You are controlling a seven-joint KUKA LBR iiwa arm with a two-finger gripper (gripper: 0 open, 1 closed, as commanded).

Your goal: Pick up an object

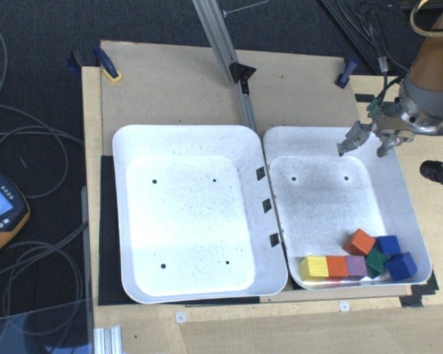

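Note:
Several small coloured blocks huddle in the right bin's [310, 190] front right corner: a yellow block [315, 266], an orange block [362, 241], a red one [337, 266], a purple one [356, 265], a green one [374, 261] and two blue blocks [396, 257]. My gripper [368, 143] hangs over the back right edge of that bin, far behind the blocks. Its two fingers [351, 140] stand apart, open, with nothing between them.
The left bin [184, 212] lies beside the right one, black clips joining them along the shared edge. A slanted metal rail [221, 43] rises from the bench's back. Blue clamps [107, 63] grip the bench's back corners. Cables lie on the floor at left.

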